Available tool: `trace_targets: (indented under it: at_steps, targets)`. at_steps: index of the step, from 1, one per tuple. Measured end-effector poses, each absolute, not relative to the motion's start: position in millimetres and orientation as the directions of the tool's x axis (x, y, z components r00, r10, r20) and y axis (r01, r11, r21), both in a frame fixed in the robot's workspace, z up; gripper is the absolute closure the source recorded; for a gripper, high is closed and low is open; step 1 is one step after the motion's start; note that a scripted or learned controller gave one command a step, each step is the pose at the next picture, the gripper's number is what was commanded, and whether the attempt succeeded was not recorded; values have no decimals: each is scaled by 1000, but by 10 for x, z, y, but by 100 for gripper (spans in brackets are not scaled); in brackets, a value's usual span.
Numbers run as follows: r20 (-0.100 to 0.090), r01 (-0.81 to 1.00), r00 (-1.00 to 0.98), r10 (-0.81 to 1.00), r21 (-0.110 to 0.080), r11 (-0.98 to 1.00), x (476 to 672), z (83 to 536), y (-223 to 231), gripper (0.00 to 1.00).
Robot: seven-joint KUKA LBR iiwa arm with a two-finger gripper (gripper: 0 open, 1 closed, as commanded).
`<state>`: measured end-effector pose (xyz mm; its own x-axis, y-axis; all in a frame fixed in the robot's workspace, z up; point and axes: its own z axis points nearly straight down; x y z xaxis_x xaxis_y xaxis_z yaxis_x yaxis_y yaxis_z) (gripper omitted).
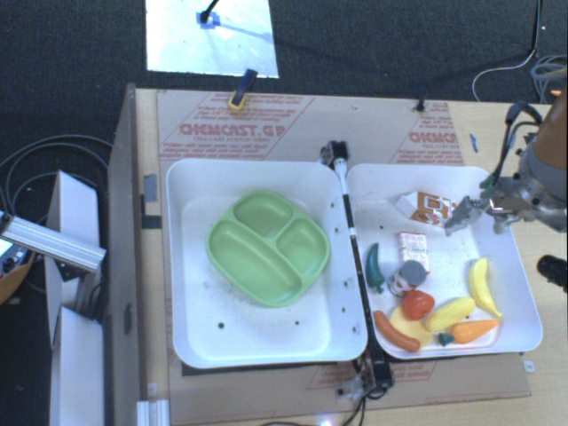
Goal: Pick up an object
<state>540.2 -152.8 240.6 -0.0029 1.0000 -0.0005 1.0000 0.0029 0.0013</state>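
Yellow and curved, the banana (pixel 480 286) lies in the right bin (pixel 531 302), near its right wall, and it is the piece I judge easiest to take. My hand (pixel 479 209) hangs above the upper right of that bin, just right of the orange-and-white packet (pixel 429 207), with nothing between its fingers; whether they stand wide or narrow I cannot tell from this blur. The banana sits below my hand and apart from it, with bare white floor between.

To do this well I would come straight down over the banana's middle, turn the wrist so the fingers close across its narrow width and not along its curve, and keep off the bin wall. Its lower end lies near the lemon (pixel 451 312) and the carrot (pixel 474 330), so I would grip higher up, where it lies free.

Further left the pieces crowd: tomato (pixel 417 304), grey can (pixel 410 275), small carton (pixel 414 248), green pepper (pixel 374 267), sausage (pixel 397 330). A grasp there risks catching two. The left bin (pixel 191 238) carries a green plate (pixel 268 248), too broad and flat for my fingers.
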Motion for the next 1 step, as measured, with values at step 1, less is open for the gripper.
trace_targets:
  at_steps: [1]
  targets:
    - [4, 1000, -8, 1000, -8, 8, 5186, 1453, -1005, 0]
